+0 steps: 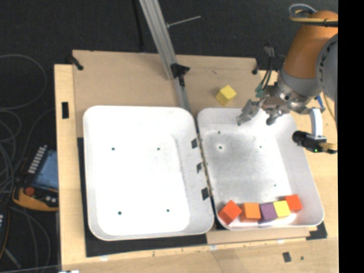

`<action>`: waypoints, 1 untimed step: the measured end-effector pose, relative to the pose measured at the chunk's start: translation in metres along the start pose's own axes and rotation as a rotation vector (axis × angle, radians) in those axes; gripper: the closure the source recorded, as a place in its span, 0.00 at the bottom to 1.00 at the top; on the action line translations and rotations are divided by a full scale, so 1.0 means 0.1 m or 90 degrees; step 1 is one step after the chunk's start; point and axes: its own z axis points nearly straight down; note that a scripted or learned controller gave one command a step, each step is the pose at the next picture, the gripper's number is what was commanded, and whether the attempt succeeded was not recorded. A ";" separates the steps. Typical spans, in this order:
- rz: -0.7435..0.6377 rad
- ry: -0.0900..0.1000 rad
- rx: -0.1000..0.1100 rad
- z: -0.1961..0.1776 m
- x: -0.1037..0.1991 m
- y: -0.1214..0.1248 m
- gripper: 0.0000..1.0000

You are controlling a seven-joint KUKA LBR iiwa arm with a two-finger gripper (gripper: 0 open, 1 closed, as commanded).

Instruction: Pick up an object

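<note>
- A pale wooden bench (131, 78) fills most of the overhead view, with dark floor around it.
- A shallow white plastic left bin (102, 169) with rounded corners sits on the bench.
- A matching shallow white right bin (250, 164) lies just beside it, the two joined along their inner edges; its floor looks scuffed grey.
- The grey robot arm with an orange band (307, 50) reaches in from the right, above the right bin's far edge.
- A slim grey metal pole (162, 38) slants across the bench's far side toward the gap between the bins.
- The two-finger metal gripper (260, 114) hangs over the right bin's far rim. Its fingers are spread apart, and nothing sits between them.
- Five small blocks stand in a row along the right bin's near wall, each touching the next: an orange-red cube (230, 211), an orange cube (251, 211), a purple cube (267, 211), a yellow cube (281, 209), and a second orange-red cube (293, 203).
- A lone small yellow block (226, 94) rests on the bare bench beyond the right bin, near the gripper but apart from it.
</note>
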 end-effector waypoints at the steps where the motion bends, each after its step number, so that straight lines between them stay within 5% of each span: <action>1: 0.008 0.000 0.001 0.01 -0.39 -0.82 0.00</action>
